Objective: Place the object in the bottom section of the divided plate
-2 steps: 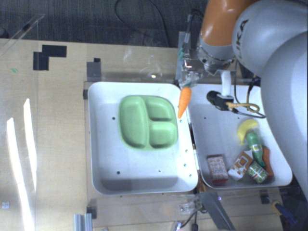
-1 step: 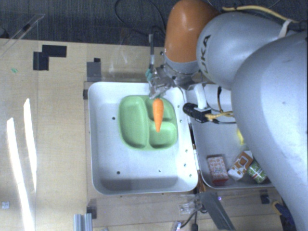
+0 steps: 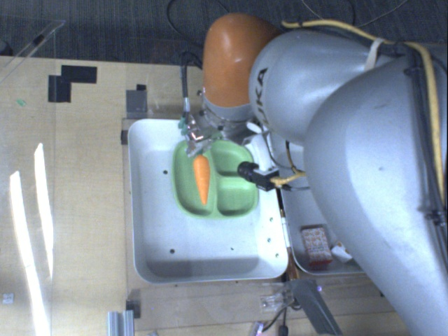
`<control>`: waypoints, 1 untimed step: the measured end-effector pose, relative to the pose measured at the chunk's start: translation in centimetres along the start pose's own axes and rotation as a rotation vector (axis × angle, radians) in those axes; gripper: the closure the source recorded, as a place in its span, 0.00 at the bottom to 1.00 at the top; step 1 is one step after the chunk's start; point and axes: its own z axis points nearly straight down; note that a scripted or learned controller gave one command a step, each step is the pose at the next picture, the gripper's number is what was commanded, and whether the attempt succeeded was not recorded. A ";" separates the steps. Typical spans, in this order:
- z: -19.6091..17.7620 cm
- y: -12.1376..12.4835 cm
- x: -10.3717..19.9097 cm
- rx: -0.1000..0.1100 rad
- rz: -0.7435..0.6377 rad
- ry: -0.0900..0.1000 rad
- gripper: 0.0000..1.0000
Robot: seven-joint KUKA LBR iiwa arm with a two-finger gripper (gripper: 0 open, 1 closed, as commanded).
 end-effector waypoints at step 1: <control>0.0 0.0 0.0 0.000 0.000 0.000 0.00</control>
